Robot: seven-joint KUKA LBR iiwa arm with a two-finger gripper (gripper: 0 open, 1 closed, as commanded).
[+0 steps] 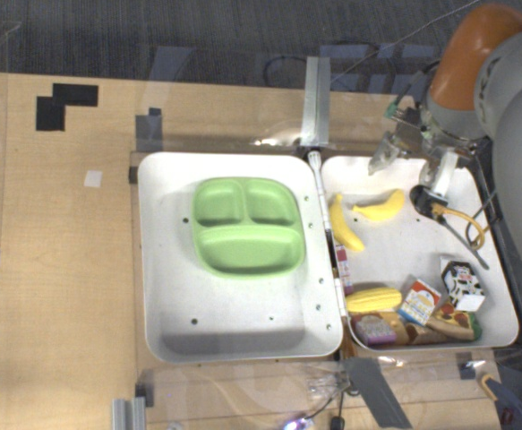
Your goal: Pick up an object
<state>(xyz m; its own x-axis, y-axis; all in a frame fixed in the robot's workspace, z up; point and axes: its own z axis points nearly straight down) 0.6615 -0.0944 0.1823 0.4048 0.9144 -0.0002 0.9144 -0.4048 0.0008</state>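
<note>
- Here we see the gripper [410, 166] over the right bin's [502, 316] far edge, fingers spread, gripping nothing.
- Bananas [361, 215] lie beside it.

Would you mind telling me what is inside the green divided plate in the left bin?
All three compartments of the green divided plate show bare green, with no objects in them. The bin floor beneath the plate is covered from view.

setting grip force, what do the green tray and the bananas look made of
Green tray: likely moulded plastic, matte, with an even colour and soft rounded compartments. Bananas: probably plastic toys, given the smooth, uniform yellow without blemishes, though real fruit cannot be ruled out.
</note>
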